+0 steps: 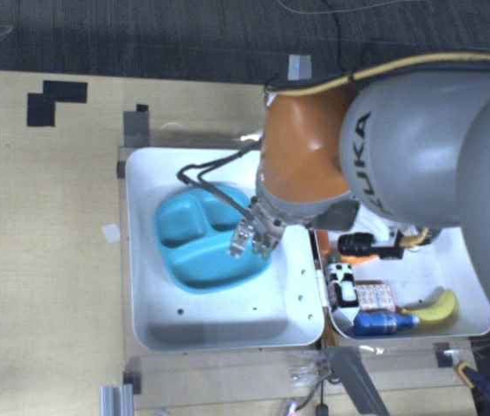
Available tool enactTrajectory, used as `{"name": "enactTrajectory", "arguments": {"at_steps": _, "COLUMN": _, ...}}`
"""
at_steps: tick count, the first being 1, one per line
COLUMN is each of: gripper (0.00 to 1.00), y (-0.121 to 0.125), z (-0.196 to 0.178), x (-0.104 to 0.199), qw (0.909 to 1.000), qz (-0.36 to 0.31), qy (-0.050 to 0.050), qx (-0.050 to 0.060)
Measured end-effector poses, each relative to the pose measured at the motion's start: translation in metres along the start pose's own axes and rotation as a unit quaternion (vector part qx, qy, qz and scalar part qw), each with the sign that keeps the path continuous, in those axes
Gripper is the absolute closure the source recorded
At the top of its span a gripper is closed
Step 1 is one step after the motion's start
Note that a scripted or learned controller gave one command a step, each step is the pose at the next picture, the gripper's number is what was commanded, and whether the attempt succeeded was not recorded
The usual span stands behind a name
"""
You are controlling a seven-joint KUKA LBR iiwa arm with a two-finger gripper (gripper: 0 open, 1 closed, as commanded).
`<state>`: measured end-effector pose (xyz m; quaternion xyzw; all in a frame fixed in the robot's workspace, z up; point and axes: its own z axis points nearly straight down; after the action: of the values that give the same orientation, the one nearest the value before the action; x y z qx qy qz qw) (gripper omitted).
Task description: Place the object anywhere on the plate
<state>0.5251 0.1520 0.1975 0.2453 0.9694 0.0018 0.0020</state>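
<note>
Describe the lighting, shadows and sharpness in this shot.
Camera view: soft, even light; the arm casts a faint shadow on the left bin below the blue plate; the near grey arm is slightly soft, and the gripper is small and a little blurred.

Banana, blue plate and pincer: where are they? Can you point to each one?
banana [433, 309], camera view, on the middle of its yellow curve.
blue plate [194, 263], camera view, on its big front compartment.
pincer [251, 243], camera view, between its fingertips, over the plate.
</note>
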Motion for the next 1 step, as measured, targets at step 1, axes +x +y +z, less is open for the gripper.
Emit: {"name": "enactTrajectory", "arguments": {"at_steps": 1, "gripper": 1.0, "y": 0.052, "z": -0.0356, "x": -0.0776, "qw": 1.0, "qz": -0.003, "qy": -0.002, "qx": -0.001}}
